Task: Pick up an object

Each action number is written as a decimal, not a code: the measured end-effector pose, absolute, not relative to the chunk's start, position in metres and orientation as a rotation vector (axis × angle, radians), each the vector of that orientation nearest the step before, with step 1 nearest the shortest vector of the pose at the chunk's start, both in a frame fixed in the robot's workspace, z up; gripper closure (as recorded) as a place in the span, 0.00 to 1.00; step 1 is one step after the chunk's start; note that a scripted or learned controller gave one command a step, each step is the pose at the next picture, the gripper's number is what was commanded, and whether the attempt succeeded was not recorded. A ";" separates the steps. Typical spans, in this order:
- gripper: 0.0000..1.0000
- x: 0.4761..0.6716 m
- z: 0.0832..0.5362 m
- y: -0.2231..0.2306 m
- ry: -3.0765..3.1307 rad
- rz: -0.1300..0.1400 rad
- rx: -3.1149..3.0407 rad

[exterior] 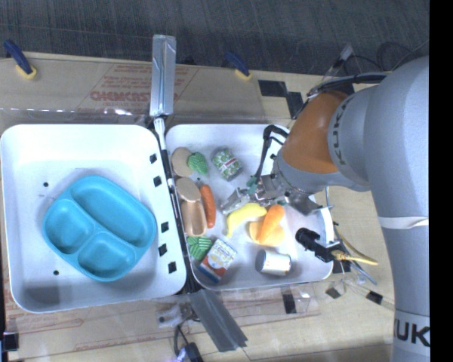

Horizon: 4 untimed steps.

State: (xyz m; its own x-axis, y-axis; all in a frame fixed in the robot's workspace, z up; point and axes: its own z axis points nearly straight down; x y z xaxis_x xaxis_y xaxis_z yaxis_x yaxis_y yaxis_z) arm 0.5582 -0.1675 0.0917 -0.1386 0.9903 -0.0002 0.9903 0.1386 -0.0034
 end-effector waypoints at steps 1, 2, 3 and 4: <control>1.00 0.559 0.102 -0.166 -2.375 0.002 -2.054; 1.00 0.586 0.213 -0.096 -2.306 -0.009 -2.139; 0.00 0.584 0.209 -0.098 -2.298 0.001 -2.140; 0.00 0.539 0.143 -0.147 -2.405 0.006 -2.013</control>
